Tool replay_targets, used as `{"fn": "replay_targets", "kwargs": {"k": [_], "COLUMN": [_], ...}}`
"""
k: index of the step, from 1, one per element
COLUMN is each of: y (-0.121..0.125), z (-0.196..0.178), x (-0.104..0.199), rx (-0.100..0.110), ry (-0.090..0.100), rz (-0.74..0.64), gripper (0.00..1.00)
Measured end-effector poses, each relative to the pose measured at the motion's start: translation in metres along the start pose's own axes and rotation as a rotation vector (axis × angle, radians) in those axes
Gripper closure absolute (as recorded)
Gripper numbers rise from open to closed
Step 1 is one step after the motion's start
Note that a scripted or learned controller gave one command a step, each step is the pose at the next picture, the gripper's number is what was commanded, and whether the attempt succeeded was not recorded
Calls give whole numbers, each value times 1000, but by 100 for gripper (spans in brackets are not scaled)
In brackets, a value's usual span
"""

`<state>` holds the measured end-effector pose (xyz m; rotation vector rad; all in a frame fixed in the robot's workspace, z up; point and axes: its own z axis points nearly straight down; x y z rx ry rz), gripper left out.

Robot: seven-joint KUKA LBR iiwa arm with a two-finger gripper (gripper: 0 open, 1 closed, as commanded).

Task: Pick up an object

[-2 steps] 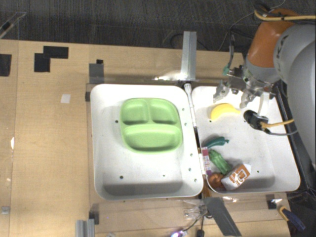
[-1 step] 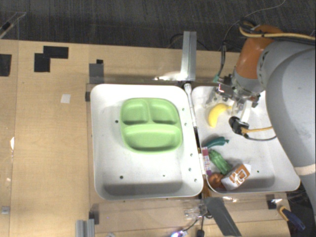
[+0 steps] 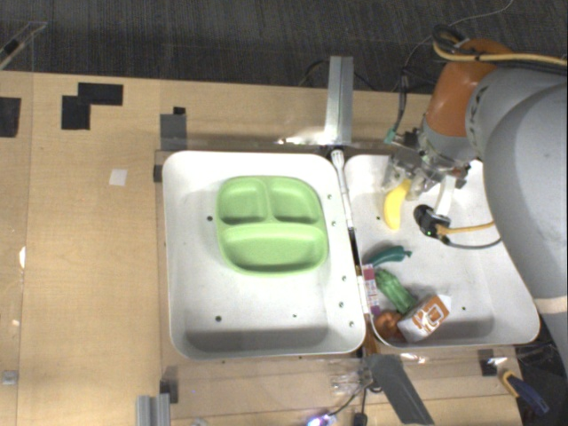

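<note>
Banana (image 3: 392, 209), yellow and standing nearly on end, sits in the upper left of the right bin (image 3: 470, 313), directly under the gripper (image 3: 415, 177); whether the jaws are spread or pinching it cannot be told. Nearer the front of that bin lie a teal item (image 3: 388, 256), a green packet (image 3: 394, 289) and an orange-and-white carton (image 3: 426, 316). A green divided plate (image 3: 270, 223) rests in the left bin (image 3: 191, 273).

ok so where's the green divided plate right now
In the camera view the green divided plate lies flat in the left bin, toward its upper middle, across the divider from the banana in the right bin.
</note>
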<state>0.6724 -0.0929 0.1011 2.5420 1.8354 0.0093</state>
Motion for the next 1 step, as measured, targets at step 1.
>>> {"fn": "replay_targets", "kwargs": {"k": [1], "y": [-24], "z": [-86], "x": [67], "rx": [3], "ry": [2], "rz": [-53], "gripper": [100]}}
